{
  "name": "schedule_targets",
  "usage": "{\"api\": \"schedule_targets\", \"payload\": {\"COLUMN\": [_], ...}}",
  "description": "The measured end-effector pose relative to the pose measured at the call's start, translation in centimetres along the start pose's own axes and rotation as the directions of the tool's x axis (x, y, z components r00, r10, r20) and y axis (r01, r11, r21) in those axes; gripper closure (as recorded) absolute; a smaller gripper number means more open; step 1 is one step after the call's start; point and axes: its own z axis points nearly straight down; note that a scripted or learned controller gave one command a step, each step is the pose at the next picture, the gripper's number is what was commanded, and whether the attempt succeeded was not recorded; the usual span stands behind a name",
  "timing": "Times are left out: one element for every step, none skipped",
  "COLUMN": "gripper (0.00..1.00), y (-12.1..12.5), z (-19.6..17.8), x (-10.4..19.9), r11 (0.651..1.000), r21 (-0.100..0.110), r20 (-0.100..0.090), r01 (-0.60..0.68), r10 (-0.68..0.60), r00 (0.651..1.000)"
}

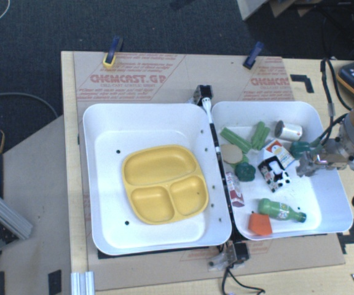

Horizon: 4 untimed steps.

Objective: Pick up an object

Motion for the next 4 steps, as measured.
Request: {"api": "schedule_targets", "payload": {"gripper": [1.00,1.00,1.00,1.00], "y": [0.1,1.5,2.4,3.8], "z": [-0.3,-1.0,-0.2,-1.2], "x": [0.0,4.5,8.9,14.5], "r11": [1.000,1.000,1.000,1.000], "r21": [0.005,0.004,0.009,0.005], "r20": [-0.001,-0.003,-0.005,-0.004], "r01": [0.000,0.005,0.004,0.005], "r10": [0.000,-0.005,-0.004,-0.005], "r00": [1.000,1.000,1.000,1.000]}}
